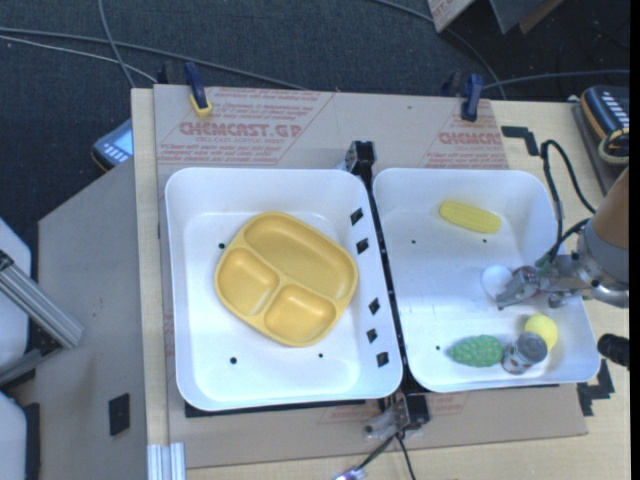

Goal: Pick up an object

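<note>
From where I stand, two shallow white bins sit side by side on the bench. The left bin (pixel 190 298) holds a yellow plastic divided plate (pixel 286 278) with three compartments, lying flat and turned at an angle near the bin's middle.

The right bin (pixel 420 208) holds the smaller pieces. A yellow corn-cob-shaped toy (pixel 470 217) lies near the far wall. Along the near wall, a green bumpy toy (pixel 476 351) rests beside a small grey and metallic round object (pixel 526 352), and a small yellow ball-like piece (pixel 541 328) sits just behind that, touching or nearly touching it.

The grey arm reaches in from the right edge, and its metal two-finger gripper (pixel 520 286) is low inside the right bin, towards its right side. A small white rounded object (pixel 496 280) lies right at the fingertips; whether it sits between them is too blurred to make out, and I cannot tell how wide they stand. The yellow ball lies just near the gripper, on its near side, apart from it.
</note>
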Available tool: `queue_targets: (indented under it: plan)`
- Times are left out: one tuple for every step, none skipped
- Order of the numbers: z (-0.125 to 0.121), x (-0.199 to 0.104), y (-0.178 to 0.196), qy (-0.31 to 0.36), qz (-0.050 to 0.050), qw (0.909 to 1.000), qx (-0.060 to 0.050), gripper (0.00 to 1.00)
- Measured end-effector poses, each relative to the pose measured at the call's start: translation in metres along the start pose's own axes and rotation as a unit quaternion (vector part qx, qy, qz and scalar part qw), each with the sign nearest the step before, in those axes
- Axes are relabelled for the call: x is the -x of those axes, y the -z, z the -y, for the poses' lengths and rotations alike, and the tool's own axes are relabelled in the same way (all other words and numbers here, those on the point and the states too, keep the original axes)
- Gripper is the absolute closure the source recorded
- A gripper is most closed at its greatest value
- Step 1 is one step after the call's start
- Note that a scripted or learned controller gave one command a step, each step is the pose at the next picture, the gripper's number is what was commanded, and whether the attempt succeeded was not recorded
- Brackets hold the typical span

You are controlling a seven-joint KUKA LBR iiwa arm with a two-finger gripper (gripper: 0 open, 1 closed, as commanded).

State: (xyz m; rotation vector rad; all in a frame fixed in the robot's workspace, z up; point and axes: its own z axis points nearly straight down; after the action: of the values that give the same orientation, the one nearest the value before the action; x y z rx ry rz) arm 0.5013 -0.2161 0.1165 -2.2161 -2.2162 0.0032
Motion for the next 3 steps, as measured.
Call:
queue_targets:
  plan:
    - [-0.001,-0.003,-0.034,0.001,-0.003,1.0000,0.001,0.00]
    - [-0.001,-0.002,-0.022,0.001,-0.001,1.0000,0.002,1.00]
    - [0.006,-0.001,0.038,0.000,0.003,1.0000,0.005,1.00]
